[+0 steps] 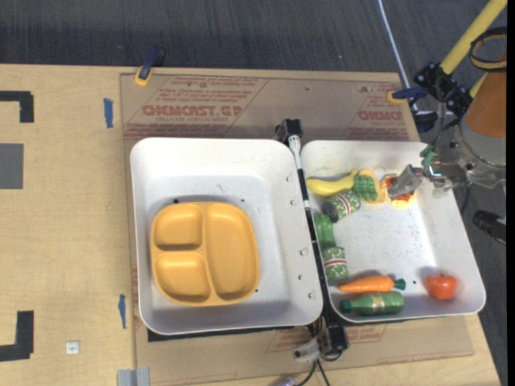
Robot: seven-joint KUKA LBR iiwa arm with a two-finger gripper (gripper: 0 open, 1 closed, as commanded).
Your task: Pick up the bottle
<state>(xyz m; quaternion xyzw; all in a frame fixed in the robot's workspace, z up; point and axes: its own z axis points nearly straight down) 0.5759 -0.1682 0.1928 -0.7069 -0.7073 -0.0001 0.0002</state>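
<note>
A cardboard sheet (265,103) printed "CHEMCAST GP" underlies two bins: the left bin (161,167) holds an orange divided plate (205,252), the right bin's (459,240) front edge a green bottle (372,302), its far side the gripper (405,183), state untellable.

Robotics lab. Desk (64,215) of bare plywood marked with blue tape (108,112) and black squares, 2 white bins (217,155) clamped side by side, toy food (331,186), dark carpet (241,14).
</note>
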